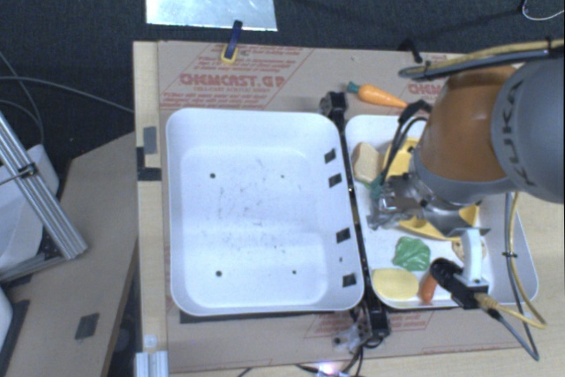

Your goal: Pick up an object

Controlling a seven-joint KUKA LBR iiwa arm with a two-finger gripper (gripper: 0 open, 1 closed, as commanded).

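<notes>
Arm [521,132]: bulky grey rounded casing, dark "KUKA" lettering on side. Broad orange band [463,137] above wrist. Metallic silver hand [388,209] below. Black and yellow cables [402,141] looped alongside wrist; yellow cable trailing at right.

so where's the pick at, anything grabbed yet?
Done: the arm has reached over the right bin, its wrist low among the objects. In hand: nothing visibly lifted; the gripper is hidden under the wrist, so a grasp can't be confirmed. The green piece, pale round piece and beige piece lie in the bin. Left: a confirmed grasp and lift. The carrot lies outside the bin.
</notes>
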